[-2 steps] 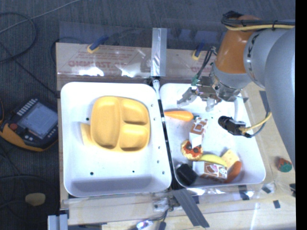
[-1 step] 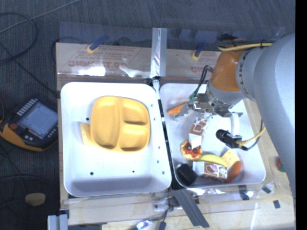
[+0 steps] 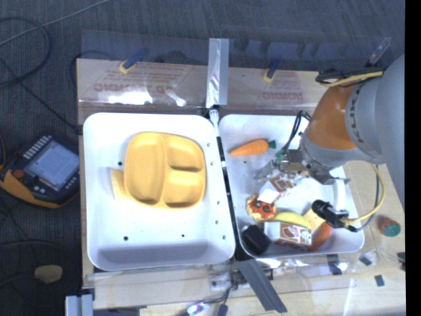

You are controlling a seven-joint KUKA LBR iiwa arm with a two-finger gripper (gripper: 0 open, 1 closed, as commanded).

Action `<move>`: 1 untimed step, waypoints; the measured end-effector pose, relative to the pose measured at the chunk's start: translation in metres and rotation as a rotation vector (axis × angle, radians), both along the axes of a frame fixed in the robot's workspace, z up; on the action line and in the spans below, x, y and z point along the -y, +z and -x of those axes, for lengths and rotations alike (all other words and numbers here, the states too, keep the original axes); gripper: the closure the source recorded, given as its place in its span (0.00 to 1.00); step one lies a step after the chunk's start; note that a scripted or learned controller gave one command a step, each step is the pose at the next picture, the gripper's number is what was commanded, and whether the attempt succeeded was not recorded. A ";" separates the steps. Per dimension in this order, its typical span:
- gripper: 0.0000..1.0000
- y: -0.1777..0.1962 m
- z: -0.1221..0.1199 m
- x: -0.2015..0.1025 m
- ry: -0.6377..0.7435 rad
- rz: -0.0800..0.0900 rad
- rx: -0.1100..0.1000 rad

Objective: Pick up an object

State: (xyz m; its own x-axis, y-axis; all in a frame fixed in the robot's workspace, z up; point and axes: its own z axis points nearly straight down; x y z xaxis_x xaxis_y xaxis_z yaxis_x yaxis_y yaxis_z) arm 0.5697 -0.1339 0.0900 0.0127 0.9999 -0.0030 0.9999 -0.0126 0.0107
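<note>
My gripper [image 3: 283,168] reaches down into the right bin [image 3: 348,242], just above a small white and brown packet [image 3: 276,188]. An orange carrot [image 3: 248,148] lies at the bin's far left, apart from the gripper. Nearer the front lie a red and yellow pizza-like toy [image 3: 260,208], a yellow banana [image 3: 294,219], a brown box [image 3: 294,234] and a black cup [image 3: 253,239]. The arm's grey body and orange band [image 3: 332,120] hide the bin's right rear part.
The left bin [image 3: 99,242] holds a yellow divided tray [image 3: 163,168]. A metal strip [image 3: 218,71] stands behind the wall between the bins. A handheld controller [image 3: 43,170] lies on the floor at the left. A black plug with a yellow cable [image 3: 329,214] hangs over the right bin.
</note>
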 end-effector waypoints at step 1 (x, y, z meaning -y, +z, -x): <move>1.00 0.010 -0.001 -0.001 0.001 -0.002 0.003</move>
State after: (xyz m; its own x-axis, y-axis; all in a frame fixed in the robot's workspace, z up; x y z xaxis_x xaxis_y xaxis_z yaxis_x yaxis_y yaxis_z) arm 0.5710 -0.1329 0.0998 0.0118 0.9999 -0.0010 0.9998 -0.0118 0.0136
